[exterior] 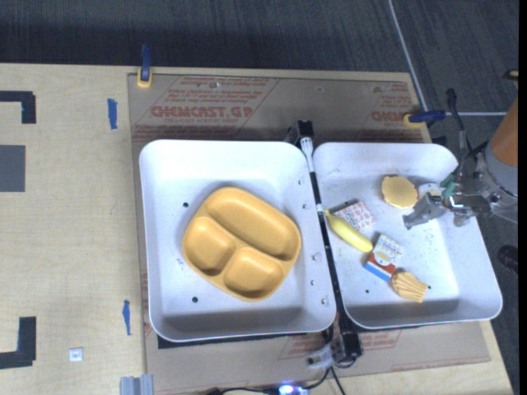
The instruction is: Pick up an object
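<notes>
The right bin [473, 299] holds several small objects: a round yellow disc [399, 192], a yellow banana [348, 231], a white packet with red print [356, 214], a small white, red and blue box [384, 256] and a tan ridged piece [408, 285]. My gripper [422, 203] hangs over the bin's right half, just right of the yellow disc and apart from it. Its fingers [417, 215] stand open with nothing between them.
The left bin [160, 167] holds a yellow divided plate [239, 241]. A black divider rail [317, 208] runs between the two bins. Blue clamps [145, 64] sit at the board's corners. The arm comes in over the right bin's right wall.
</notes>
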